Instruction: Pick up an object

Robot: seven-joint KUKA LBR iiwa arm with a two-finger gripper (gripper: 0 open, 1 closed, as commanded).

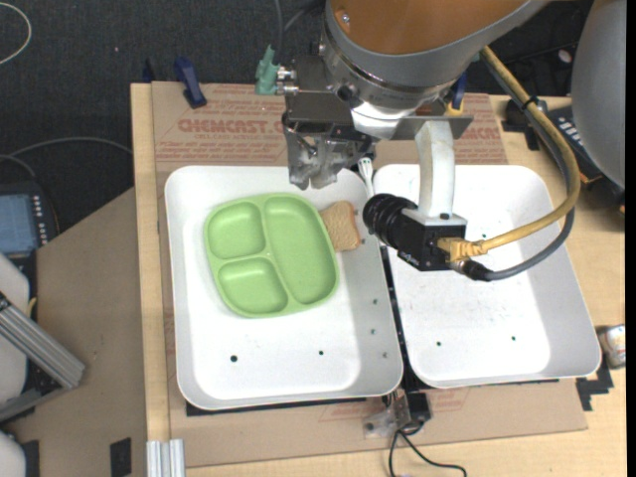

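Observation:
A green three-compartment plate (270, 254) lies in the left bin (199, 346), toward its back. A small tan, square, cracker-like piece (342, 226) rests against the plate's right rim, near the divide between the bins. My gripper (316, 164) hangs over the back edge of the left bin, just behind the plate and up and to the left of the tan piece. Nothing is visibly held in it. The big grey and orange arm body (417, 28) looms above it.
The right bin (497, 326) lies beside the left one. A black wrist-mounted unit (412, 233) with a yellow cable (537, 222) hangs over its left edge. Blue clamps (189, 82) sit on the brown board behind the bins.

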